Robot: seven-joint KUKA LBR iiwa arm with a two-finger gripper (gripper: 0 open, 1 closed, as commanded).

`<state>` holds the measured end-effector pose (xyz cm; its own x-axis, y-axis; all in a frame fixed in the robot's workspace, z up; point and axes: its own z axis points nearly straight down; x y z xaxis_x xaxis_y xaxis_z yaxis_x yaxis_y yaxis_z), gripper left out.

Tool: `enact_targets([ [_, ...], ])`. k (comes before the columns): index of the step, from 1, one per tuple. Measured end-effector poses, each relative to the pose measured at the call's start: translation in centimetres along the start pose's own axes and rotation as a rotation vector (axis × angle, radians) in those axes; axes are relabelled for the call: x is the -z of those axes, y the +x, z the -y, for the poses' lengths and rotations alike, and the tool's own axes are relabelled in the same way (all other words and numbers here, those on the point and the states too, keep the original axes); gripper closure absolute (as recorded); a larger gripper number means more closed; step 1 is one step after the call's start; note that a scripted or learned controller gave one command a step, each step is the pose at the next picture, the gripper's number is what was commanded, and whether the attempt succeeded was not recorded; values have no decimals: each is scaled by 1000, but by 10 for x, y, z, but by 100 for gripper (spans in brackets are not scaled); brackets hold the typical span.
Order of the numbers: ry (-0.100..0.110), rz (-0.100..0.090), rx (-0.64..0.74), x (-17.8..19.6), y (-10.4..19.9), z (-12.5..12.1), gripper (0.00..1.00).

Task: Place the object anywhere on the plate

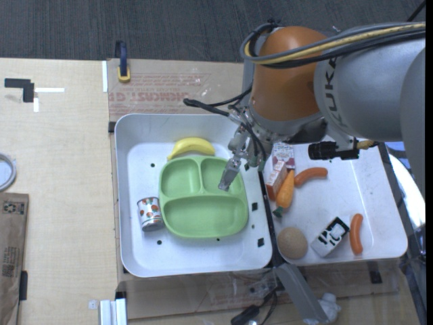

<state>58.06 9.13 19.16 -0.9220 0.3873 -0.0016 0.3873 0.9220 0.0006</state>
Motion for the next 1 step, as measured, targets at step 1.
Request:
enact_targets([
  [1,2,-2,-258,-76,35,-54,0],
])
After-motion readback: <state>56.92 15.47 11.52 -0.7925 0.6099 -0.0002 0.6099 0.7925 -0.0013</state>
